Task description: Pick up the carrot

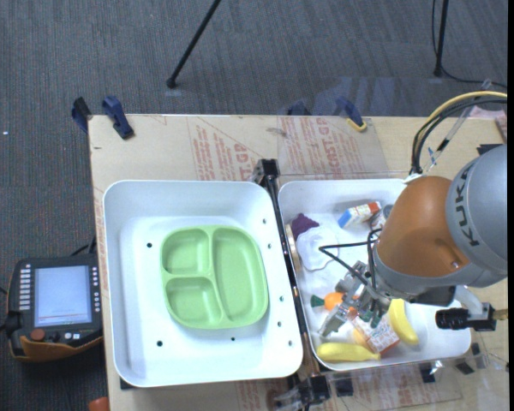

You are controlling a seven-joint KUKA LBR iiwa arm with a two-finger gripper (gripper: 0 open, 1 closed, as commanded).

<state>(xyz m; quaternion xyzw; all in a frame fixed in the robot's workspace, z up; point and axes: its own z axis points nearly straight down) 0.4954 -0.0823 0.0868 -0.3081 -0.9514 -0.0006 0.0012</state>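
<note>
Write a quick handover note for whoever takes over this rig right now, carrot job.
Gripper: low in the right bin, among the clutter; whether it is open or shut cannot be told.
Carrot: small orange piece lying in the right bin, right beside the gripper, not visibly held.
Left bin holds the green divided plate.
Done: arm is down at the carrot.
Left: grasp it and lift it clear.
</note>
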